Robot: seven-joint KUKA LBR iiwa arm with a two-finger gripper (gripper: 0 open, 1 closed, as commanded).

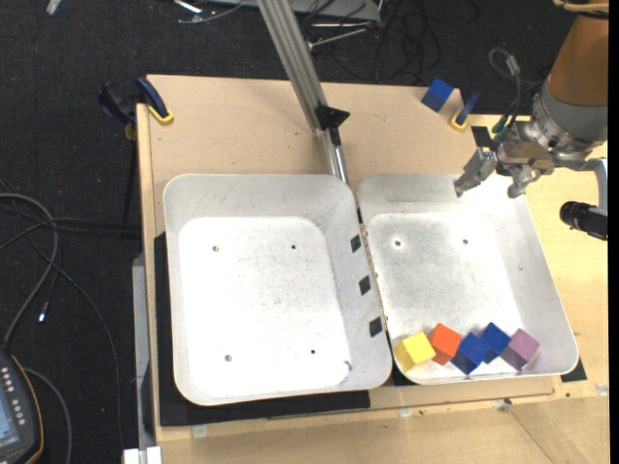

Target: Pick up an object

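Blocks, yellow (pixel 417 350) through purple (pixel 521 348), line the right bin's (pixel 542 269) near edge. Gripper (pixel 492 182) hovers over the far edge, fingers spread, holding nothing; targets lie toward the camera, diagonally across.

Tan wooden bench (pixel 247 129), two shallow white bins side by side, left bin (pixel 256 283), right bin (pixel 464 259), blue block (pixel 438 93) beyond the right bin's far edge

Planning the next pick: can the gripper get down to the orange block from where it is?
Probably yes: the gripper hangs over the right bin's far edge, nothing between, though neighbouring blocks crowd the orange block.
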